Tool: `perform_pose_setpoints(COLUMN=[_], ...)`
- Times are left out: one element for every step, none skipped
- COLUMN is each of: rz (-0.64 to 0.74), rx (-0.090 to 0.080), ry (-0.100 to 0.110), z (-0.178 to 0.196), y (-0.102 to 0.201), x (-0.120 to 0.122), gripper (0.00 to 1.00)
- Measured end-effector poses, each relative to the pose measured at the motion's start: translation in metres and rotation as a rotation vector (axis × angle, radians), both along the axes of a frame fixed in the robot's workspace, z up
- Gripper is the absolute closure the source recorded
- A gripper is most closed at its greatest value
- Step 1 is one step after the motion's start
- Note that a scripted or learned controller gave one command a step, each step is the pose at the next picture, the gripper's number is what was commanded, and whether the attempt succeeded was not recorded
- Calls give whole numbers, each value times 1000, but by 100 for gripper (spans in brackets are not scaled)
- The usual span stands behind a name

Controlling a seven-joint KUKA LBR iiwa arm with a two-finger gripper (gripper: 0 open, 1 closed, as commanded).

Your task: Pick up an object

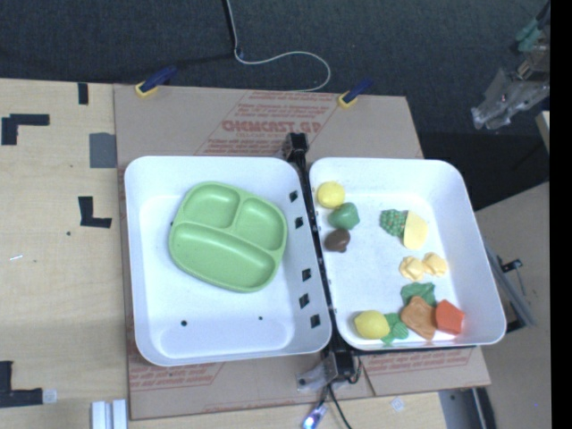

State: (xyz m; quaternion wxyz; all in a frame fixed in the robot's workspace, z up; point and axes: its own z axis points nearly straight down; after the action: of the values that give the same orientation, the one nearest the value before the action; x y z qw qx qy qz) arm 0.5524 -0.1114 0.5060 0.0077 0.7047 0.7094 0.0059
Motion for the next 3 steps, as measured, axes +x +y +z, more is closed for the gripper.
perform_pose_setpoints(rz=[-7, -3, 0], rx=[4, 4, 3], ry=[32, 28, 19], z=[-111, -164, -145], y=[4, 47, 92], x=[-41, -67, -68], gripper=[100, 100, 100])
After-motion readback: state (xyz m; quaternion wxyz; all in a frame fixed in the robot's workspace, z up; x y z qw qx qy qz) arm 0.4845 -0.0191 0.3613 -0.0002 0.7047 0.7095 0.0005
